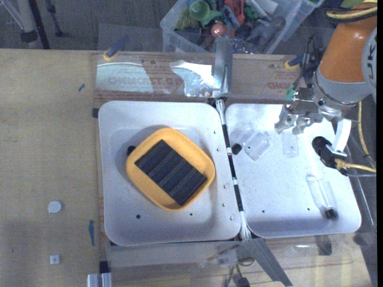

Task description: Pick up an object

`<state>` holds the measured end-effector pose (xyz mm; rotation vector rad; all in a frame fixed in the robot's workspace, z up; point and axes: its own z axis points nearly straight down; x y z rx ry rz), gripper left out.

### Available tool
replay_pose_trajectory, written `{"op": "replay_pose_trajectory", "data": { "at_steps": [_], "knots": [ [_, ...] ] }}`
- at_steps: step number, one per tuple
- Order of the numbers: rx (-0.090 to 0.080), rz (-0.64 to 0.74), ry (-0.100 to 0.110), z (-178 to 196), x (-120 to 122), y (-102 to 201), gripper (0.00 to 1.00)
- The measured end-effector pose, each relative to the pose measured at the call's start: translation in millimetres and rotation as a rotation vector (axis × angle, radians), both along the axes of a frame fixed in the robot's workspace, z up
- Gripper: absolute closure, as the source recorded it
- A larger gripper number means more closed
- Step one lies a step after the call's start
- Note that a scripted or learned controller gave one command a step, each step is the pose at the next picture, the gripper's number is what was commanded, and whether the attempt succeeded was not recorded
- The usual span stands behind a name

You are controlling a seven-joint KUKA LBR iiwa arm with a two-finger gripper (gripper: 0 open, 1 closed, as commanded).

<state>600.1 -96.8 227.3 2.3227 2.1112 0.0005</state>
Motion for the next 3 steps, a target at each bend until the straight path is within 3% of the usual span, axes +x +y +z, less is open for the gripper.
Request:
{"op": "replay_pose_trajectory", "data": {
  "at_steps": [1, 3],
  "knots": [
    [0.000, -0.042, 0.000, -44, 64, 4, 1.00],
    [0.000, -0.034, -0.001, -18, 64, 117, 1.00]
  ]
}}
